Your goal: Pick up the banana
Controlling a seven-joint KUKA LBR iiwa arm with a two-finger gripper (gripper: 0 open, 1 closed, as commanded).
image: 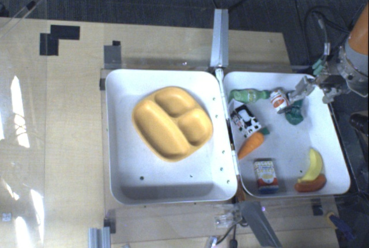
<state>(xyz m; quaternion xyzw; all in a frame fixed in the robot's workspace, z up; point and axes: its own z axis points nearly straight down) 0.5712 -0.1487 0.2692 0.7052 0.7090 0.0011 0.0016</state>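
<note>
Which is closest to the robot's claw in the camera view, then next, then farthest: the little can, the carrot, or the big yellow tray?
From the claw:
1. Small red-and-white can, right bin's top, nearest.
2. Orange carrot, right bin's middle.
3. Big yellow divided tray, left bin, farthest.

The arm [358, 45] is cut off by the right edge; the gripper [314, 84] is too blurred to read.

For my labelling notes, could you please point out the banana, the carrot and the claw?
banana [314, 165]: camera view, middle of its yellow curve.
carrot [251, 145]: camera view, middle of its orange body.
claw [304, 90]: camera view, between its fingertips.
</note>
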